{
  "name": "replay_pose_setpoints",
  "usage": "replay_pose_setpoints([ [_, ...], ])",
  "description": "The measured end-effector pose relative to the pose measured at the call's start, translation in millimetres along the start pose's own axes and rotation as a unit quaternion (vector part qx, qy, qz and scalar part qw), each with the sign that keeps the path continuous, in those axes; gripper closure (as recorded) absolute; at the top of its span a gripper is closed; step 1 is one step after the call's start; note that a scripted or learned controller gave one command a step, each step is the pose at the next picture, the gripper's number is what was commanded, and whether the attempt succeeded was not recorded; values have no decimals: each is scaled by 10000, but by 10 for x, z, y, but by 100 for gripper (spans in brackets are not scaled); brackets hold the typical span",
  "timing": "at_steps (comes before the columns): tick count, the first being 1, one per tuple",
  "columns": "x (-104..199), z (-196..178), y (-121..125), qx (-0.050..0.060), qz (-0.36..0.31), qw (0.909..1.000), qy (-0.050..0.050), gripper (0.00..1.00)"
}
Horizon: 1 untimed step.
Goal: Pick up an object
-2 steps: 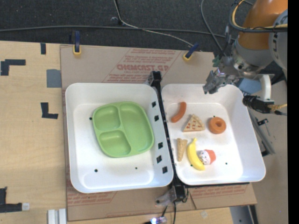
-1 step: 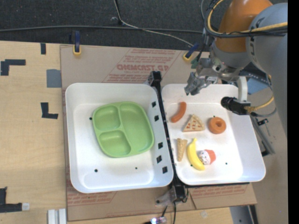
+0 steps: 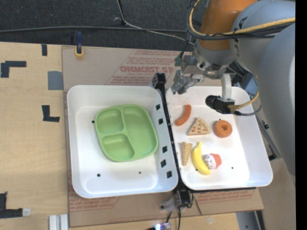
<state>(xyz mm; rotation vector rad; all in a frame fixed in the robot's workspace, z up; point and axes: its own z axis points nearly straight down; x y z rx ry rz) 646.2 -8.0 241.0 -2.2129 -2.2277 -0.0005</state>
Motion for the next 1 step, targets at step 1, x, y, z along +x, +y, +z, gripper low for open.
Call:
replay_pose_setpoints([
  [1,645,55,-4,3,-1,10000,-4,100],
])
